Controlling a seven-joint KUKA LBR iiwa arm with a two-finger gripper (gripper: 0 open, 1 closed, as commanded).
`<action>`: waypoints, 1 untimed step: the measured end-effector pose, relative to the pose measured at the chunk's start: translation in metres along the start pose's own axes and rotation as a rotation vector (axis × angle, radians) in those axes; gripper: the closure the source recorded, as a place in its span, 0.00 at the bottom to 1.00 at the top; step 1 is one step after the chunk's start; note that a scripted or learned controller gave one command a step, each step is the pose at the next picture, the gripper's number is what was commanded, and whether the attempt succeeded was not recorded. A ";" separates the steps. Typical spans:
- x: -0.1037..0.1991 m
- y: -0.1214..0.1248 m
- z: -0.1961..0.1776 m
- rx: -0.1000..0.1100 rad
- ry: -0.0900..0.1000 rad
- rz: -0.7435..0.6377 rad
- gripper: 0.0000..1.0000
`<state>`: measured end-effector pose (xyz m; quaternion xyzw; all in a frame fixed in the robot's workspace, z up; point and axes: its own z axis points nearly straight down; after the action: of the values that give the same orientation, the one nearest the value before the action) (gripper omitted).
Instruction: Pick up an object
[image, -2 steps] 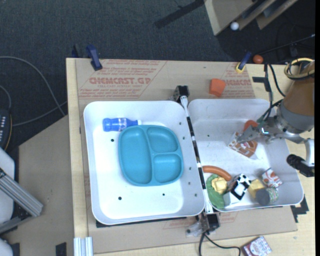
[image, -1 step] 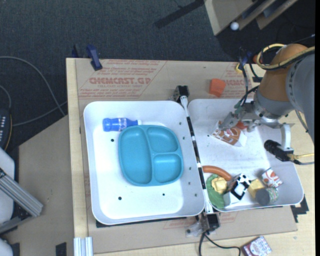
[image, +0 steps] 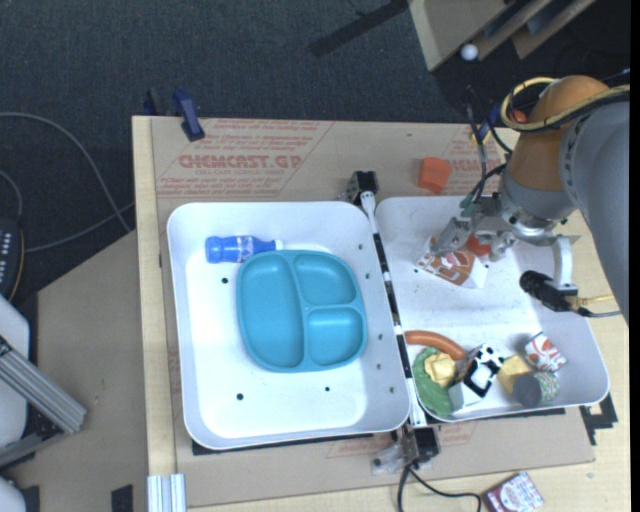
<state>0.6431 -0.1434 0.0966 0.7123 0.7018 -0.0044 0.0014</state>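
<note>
My gripper (image: 472, 236) hangs low over the back of the right bin (image: 590, 345), right at the upper edge of a red and white packet (image: 452, 266) that lies on the bin floor. Whether it touches the packet is unclear. At the bin's front lie an orange sausage (image: 432, 341), a green bowl with a yellow item (image: 437, 378), a black and white toy (image: 481, 368), a yellow block (image: 515, 371), a grey cylinder (image: 528, 393) and a red and white can (image: 545, 350).
The left bin (image: 200, 330) holds a blue divided plate (image: 300, 308) and a blue bottle (image: 238, 247) lying at its back left. An orange block (image: 434, 174) sits on the bench behind the right bin. The arm's grey body covers the right bin's far right corner.
</note>
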 end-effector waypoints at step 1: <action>0.008 0.004 -0.014 -0.003 0.013 -0.008 1.00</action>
<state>0.6468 -0.1354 0.1110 0.7094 0.7048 0.0012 -0.0019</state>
